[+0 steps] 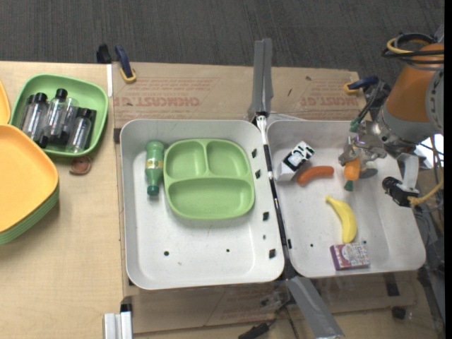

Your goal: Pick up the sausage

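Orange-red sausage (315, 174) lies free in right bin (395, 260), gripper (357, 159) just beside it w/ carrot; grip state: can't tell.

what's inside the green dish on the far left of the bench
Several small dark-capped bottles lie side by side inside the green dish. Whatever sits beneath them is covered.

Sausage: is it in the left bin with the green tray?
No. The sausage lies in the right bin, between the black-and-white item and the banana.
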Motion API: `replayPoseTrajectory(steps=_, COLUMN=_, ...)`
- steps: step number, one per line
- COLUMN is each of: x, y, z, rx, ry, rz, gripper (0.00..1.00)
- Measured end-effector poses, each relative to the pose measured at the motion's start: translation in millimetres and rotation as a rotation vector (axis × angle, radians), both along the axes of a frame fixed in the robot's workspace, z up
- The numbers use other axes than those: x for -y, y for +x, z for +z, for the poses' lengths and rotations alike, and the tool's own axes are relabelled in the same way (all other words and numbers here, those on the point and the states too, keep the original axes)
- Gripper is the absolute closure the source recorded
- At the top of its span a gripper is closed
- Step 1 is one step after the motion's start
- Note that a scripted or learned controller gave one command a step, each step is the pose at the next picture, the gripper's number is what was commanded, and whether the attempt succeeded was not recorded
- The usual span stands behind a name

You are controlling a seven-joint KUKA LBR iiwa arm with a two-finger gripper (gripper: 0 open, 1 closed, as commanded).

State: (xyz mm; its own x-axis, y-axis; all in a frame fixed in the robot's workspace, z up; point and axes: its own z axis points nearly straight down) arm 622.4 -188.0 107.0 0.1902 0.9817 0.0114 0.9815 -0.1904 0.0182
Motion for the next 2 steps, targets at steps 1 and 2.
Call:
replayPoseTrajectory(steps=1, x=-19, y=-17, z=-16, rx=-0.021, ry=-0.01, rz=0.242, gripper=1.0)
replayPoseTrajectory(steps=2, x=-94, y=-51, z=-16, rx=-0.021, ry=-0.01, rz=0.231, gripper=1.0)
